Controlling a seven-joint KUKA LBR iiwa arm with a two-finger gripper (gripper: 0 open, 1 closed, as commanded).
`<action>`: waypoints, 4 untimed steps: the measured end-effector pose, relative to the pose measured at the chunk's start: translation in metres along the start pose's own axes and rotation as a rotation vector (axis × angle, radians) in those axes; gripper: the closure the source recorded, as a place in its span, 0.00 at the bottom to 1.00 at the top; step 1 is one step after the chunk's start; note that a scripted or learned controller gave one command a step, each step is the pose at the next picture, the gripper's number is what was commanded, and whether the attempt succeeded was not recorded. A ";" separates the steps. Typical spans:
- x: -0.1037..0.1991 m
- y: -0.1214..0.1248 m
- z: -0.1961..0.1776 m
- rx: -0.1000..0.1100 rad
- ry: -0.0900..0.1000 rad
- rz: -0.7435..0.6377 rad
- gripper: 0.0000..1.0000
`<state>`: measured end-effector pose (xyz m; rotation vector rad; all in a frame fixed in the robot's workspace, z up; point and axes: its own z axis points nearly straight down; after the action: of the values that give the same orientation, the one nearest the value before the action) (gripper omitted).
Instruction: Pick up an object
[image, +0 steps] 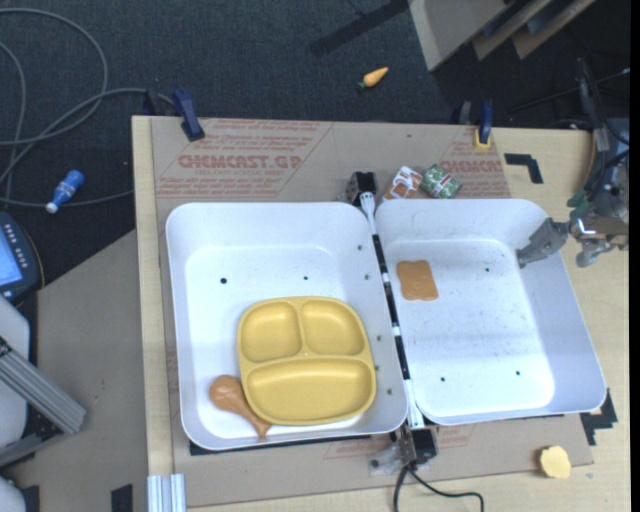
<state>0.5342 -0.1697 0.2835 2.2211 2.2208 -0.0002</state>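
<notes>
In the left bin (200, 250) lies a yellow divided plate (305, 360). An orange drumstick-shaped toy (236, 398) rests against the plate's lower left edge. A flat orange-brown slab (417, 280) sits in the right bin (540, 350), near its upper left corner. My gripper (560, 253) hovers over that bin's upper right rim, far right of the slab. Its two grey fingers (538, 244) stand apart with nothing between them, so it is open.
Two small toy packages (422, 182) lie on the bench behind the right bin. A yellow chunk (553, 461) sits at the bench's front right corner. Blue clamps (187, 113) grip the back edge. A cable plug (412, 450) lies at the front between the bins.
</notes>
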 end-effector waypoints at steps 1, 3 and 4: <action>0.052 -0.003 0.088 0.008 0.005 -0.005 0.00; 0.073 0.084 0.198 -0.005 -0.001 -0.002 0.00; 0.071 0.126 0.198 -0.005 -0.001 -0.003 0.00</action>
<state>0.6600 -0.0989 0.0851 2.2148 2.2208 0.0044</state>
